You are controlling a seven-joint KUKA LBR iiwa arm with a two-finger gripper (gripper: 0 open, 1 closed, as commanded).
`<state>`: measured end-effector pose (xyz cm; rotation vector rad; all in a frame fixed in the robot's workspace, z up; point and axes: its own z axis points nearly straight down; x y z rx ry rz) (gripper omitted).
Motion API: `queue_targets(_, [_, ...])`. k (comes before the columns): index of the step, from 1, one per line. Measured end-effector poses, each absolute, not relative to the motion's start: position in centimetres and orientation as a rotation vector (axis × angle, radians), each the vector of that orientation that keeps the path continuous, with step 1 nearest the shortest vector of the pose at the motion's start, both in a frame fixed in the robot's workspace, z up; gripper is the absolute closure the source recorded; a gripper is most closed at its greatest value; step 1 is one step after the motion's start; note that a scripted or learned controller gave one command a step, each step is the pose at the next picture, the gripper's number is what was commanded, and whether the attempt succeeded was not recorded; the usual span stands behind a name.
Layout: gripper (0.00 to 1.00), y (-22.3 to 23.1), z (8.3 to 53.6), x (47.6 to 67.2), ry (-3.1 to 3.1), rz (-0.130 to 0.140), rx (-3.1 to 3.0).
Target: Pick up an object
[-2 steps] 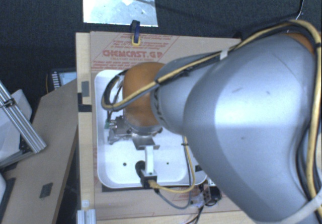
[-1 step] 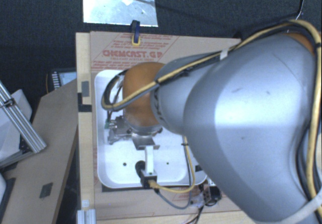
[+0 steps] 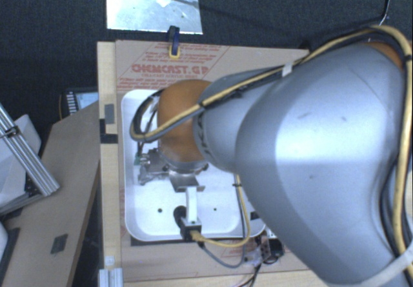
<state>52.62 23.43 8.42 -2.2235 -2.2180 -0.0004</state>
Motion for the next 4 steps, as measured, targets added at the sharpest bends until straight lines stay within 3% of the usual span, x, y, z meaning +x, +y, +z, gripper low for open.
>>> queue_targets(1, [0.0,23.5,36.4,49.0,-2.232,-0.029,-2.218])
queue_targets(2, [1.0,23.5,36.5,49.0,-2.23,-0.007,-2.214])
queue_targets(3, [0.0,23.5,36.4,49.0,-2.23,-0.006,-2.214])
queue_targets(4, [0.0,23.4,32.4,53.8,-2.222,0.0,-2.222])
